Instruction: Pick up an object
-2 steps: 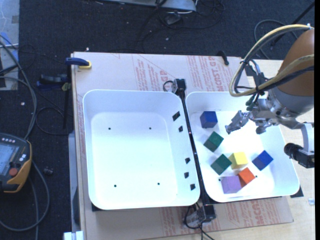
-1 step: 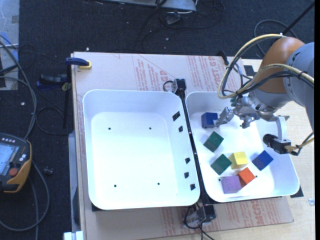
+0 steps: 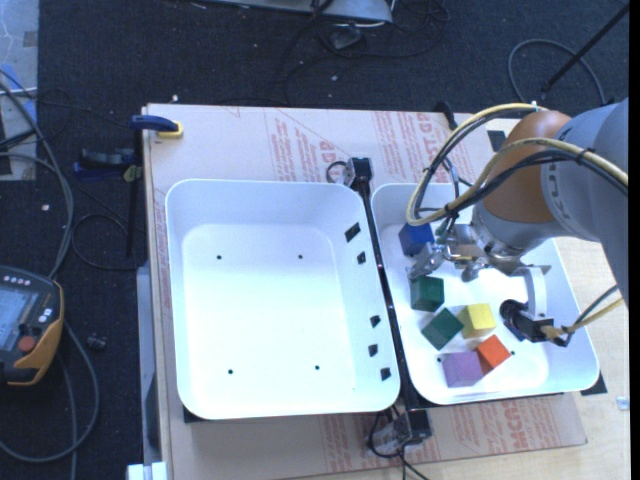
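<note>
Left bin (image 3: 200,208) bare; right bin (image 3: 570,373) holds the blocks – blue block (image 3: 414,238), green cube (image 3: 428,293), yellow (image 3: 479,317), orange (image 3: 493,352), purple (image 3: 462,368). Gripper (image 3: 450,251) hovers by the blue – grip state: cannot tell. Approach step; next, descend squarely over one block.

Arm (image 3: 570,168) runs off the right edge and covers the right bin's (image 3: 575,368) back corner. Blue block (image 3: 414,237) partly hidden behind the gripper (image 3: 445,258); finger state unreadable. Pendant (image 3: 25,323) cut by the left edge, screen too small to read.
</note>
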`<action>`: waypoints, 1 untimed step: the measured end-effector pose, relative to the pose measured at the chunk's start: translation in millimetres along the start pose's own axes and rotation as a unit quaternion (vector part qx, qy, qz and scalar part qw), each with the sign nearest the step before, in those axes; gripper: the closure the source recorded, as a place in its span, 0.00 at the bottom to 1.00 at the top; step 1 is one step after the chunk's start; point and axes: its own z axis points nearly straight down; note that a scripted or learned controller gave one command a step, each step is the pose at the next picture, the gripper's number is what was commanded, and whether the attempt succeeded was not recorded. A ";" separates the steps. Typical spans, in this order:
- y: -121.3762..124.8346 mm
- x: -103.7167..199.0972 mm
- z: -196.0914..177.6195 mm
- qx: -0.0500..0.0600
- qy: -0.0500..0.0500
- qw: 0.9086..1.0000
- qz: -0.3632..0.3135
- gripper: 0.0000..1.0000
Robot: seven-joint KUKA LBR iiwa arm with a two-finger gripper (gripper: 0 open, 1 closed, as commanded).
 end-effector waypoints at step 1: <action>1.2 -1.7 -12.2 -0.002 -0.001 1.000 0.001 1.00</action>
